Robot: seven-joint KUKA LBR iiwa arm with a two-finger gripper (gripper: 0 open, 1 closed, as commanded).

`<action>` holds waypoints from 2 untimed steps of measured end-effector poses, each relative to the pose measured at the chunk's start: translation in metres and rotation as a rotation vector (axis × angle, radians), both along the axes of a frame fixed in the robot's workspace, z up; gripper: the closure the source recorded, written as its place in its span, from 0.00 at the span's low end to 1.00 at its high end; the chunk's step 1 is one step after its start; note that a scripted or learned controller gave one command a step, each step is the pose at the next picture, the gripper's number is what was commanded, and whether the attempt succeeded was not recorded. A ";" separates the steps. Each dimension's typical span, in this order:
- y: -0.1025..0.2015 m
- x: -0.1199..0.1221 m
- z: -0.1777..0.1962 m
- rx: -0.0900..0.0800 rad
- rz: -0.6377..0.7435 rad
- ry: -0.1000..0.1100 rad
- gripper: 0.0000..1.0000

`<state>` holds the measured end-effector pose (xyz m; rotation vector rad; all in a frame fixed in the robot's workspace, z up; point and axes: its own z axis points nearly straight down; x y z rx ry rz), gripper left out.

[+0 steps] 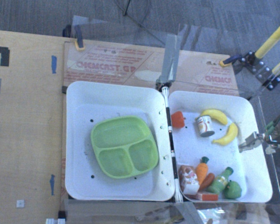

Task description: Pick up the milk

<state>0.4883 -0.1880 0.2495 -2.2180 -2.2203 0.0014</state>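
While the gripper (pixel 252 141) hovers right, milk (pixel 188 179) lies lower-left.

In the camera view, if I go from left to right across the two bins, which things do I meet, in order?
Green plate → red pepper → milk carton → can → green bottle → claw at the right bin's right side. The bananas, the carrot and the other small items overlap these in the order, so they are left out.

Small metallic silver-grey end effector (pixel 255 142), angular bracket-like shape, thin pale parts, a green cable beside it
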 end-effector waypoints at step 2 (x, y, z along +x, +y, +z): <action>0.051 -0.004 0.078 -0.003 0.099 -0.006 1.00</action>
